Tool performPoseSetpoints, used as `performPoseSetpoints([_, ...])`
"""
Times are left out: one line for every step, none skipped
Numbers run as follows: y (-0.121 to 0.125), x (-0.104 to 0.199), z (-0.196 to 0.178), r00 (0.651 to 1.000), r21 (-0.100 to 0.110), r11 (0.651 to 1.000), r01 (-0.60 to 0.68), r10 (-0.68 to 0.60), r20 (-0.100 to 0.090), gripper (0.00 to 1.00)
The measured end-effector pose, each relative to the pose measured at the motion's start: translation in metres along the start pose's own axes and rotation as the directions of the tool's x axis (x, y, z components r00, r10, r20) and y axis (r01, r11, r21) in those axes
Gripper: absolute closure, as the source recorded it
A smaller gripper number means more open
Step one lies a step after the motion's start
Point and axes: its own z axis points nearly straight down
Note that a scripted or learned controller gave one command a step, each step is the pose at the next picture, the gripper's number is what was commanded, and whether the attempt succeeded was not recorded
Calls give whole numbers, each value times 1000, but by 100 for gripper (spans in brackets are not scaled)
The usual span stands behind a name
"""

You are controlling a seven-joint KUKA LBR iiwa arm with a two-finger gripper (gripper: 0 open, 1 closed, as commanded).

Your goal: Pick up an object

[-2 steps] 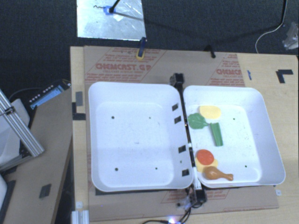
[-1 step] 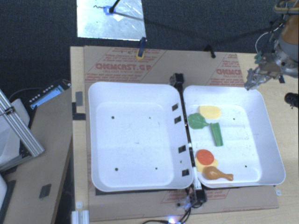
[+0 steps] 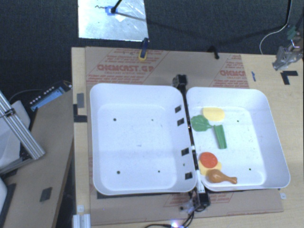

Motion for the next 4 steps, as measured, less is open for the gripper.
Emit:
performPoseSetpoints([5,5,158,1000,23,1000,2,-2,-10,100])
performPoseSetpoints([-7,52,193,1000,13,1000,7,-7,-8,100])
performPoseSetpoints([-10,43,271,1000,15,1000,2,-2,-6,100])
performPoseSetpoints([7,94,272,1000,7,1000,9,-9,-7,100])
